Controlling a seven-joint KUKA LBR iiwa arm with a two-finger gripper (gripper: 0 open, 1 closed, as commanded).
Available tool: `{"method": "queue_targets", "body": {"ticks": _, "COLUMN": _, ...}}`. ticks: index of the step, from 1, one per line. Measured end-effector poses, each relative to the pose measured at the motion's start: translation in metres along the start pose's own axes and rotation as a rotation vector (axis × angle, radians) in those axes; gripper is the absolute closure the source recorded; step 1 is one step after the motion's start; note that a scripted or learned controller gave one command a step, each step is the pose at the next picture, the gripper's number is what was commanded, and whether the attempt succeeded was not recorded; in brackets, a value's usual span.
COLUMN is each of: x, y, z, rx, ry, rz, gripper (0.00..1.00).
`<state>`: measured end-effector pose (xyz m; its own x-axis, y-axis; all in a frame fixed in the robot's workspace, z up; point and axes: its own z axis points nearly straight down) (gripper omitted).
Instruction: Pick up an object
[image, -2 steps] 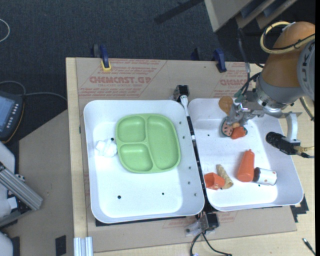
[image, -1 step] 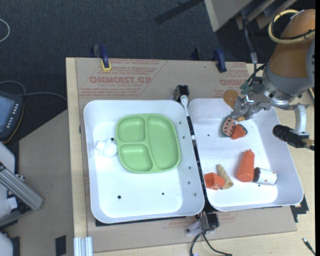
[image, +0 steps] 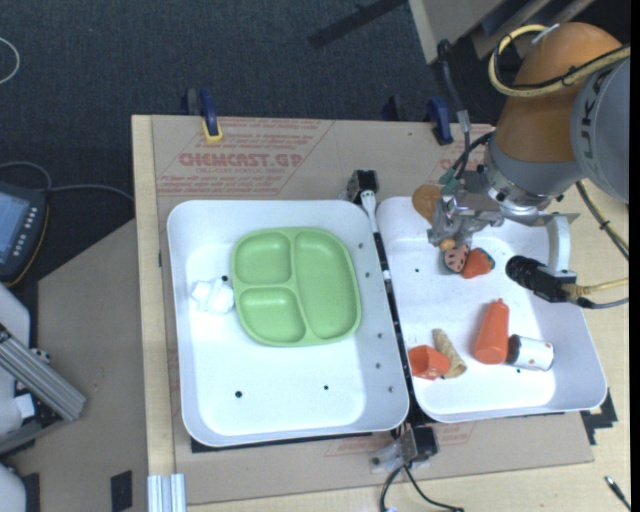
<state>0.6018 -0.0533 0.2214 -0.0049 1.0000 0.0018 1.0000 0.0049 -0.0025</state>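
My gripper (image: 452, 238) hangs low over the far part of the right bin (image: 575, 385). Directly below its tip lie a small brown spotted piece (image: 456, 263) and a red-orange piece (image: 479, 263), side by side; whether the gripper touches either I cannot tell. A tan-orange rounded object (image: 426, 199) sits at the bin's far edge, partly hidden by the wrist. Nearer the front lie an orange bottle (image: 491, 331), a white and black cylinder (image: 534, 352), an orange chunk (image: 428, 362) and a tan stick (image: 450, 352).
The left bin (image: 190, 240) holds a green divided plate (image: 297, 285) and a small white crumpled object (image: 212, 295). A black cable part (image: 535, 277) of the arm reaches over the right bin's right side.
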Motion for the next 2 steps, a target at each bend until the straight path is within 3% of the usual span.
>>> {"method": "queue_targets", "body": {"ticks": 1, "x": 0.053, "y": 0.015, "z": 0.007, "rx": -0.005, "ry": -0.001, "rz": 0.000, "gripper": 1.00}}
{"method": "queue_targets", "body": {"ticks": 2, "x": 0.076, "y": 0.011, "z": -0.013, "rx": -0.006, "ry": -0.001, "rz": 0.001, "gripper": 1.00}}
